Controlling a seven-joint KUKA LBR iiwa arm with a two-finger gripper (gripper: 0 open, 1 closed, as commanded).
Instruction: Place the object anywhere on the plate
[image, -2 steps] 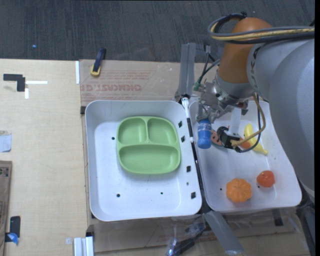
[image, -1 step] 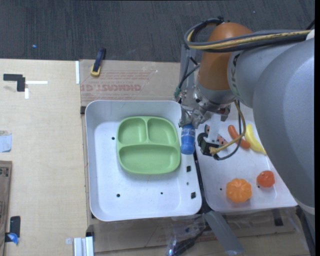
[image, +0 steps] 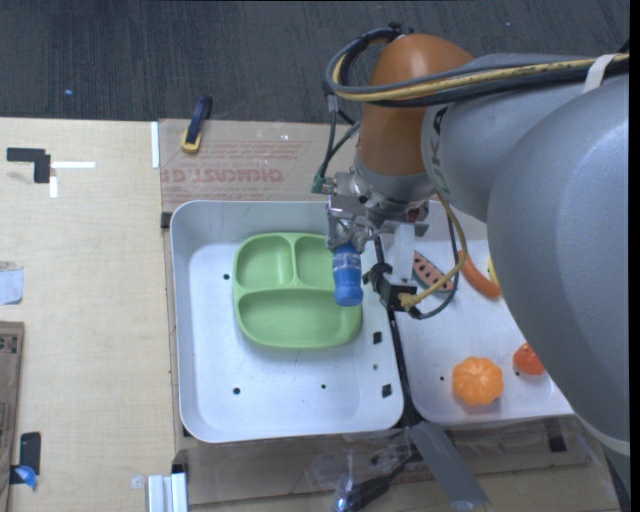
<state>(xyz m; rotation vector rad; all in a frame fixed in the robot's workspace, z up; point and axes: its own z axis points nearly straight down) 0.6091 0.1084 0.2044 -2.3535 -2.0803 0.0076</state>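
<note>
A green divided plate (image: 290, 300) lies in the left white bin (image: 210, 390). My gripper (image: 346, 252) hangs over the plate's right edge, pointing down. A small blue bottle-like object (image: 347, 278) sits between its fingers, upright, its lower end just above or touching the plate's right rim. The gripper is shut on it. The wrist and orange band above hide the upper part of the fingers.
The right bin (image: 440, 400) holds an orange mandarin (image: 477, 381), a red-orange piece (image: 528, 359) by the arm, a carrot-like piece (image: 478, 280) and a slice with dark seeds (image: 428, 270). Cables hang beside the gripper. A cardboard sheet (image: 240, 160) lies behind the bins.
</note>
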